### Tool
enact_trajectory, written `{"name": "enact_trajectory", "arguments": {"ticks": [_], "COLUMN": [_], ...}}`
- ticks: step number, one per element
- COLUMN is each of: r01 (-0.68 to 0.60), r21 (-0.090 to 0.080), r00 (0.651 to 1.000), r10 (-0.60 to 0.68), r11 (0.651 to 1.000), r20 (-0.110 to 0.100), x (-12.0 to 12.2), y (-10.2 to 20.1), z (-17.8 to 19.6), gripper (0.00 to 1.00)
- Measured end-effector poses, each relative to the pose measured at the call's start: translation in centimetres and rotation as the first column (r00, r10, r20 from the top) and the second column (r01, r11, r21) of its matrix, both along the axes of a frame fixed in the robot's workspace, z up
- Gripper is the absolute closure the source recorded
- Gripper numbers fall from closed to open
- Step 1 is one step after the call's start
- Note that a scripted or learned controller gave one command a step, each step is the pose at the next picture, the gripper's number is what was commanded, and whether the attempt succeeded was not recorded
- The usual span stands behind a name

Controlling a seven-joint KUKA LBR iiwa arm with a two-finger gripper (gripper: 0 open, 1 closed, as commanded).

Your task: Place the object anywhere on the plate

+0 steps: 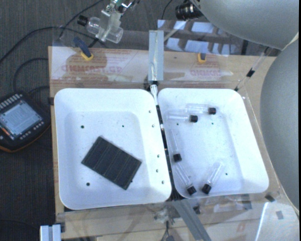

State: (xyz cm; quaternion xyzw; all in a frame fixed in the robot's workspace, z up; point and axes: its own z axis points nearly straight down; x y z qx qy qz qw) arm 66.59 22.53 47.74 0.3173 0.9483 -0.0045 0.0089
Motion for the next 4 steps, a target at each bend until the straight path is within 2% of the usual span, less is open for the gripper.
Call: {"name": "enact_trajectory", "arguments": {"ticks": [4], "r01": [0.003], "r21": [-0.012], "r00": [1.000], "r10": [-0.003], "r11": [1.000], "r20": [0.012], "x": [0.4], "y": [0.2], "z": [3.5], "gripper": [1.00]}}
